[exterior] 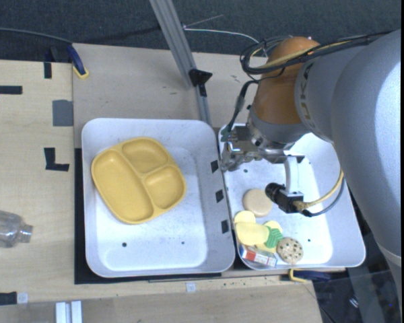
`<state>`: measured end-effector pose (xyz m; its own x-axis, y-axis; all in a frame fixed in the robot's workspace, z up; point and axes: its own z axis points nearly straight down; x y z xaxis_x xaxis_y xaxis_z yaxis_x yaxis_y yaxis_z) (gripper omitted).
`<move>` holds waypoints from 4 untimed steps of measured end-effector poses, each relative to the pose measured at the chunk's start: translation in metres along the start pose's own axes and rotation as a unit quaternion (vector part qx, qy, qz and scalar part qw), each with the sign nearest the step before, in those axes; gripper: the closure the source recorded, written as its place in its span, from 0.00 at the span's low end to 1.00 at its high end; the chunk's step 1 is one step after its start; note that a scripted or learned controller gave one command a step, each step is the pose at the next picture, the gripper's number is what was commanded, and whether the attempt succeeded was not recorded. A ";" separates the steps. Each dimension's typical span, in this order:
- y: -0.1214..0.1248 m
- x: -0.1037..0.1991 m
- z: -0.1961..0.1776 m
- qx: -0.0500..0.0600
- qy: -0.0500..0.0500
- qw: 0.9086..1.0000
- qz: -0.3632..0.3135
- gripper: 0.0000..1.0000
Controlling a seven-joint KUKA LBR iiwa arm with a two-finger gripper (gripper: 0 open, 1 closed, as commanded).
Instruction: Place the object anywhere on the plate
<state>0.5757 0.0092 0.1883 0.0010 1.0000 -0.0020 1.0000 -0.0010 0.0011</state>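
While the grey arm (pixel 363 113) reached in from the right, a clear plastic bottle (pixel 7 229) lay on its side at the far left of the tabletop (pixel 27 167), well apart from both bins. Next came the left bin (pixel 148 247), where the yellow plate (pixel 139 179), a tray with three compartments, lay tilted in the upper half with nothing on it. A grey metal bar (pixel 175 39) slanted down toward the seam between the bins. In the right bin (pixel 323 247), the claw (pixel 234 155) hung at the upper left corner, just beside the dividing wall; whether its fingers were spread or pressed together could not be told. The round beige object (pixel 258 202) lay below and slightly right of the claw, apart from it, near a black fitting (pixel 283 197) on the arm. Below it, a cluster of toy foods crowded the bin's lower left corner: yellow pieces (pixel 250 230), a green piece (pixel 275 238), a speckled cookie (pixel 290 249) and a small red and white packet (pixel 259 256). No writing on any of them could be read.
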 end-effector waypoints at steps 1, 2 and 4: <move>-0.022 0.000 0.000 0.003 0.000 1.000 -0.001 1.00; -0.050 0.013 0.000 0.003 0.001 1.000 -0.001 1.00; -0.013 0.012 0.000 0.002 0.000 1.000 -0.001 1.00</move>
<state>0.5623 0.0216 0.1881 -0.0004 1.0000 -0.0015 1.0000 0.0004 -0.0027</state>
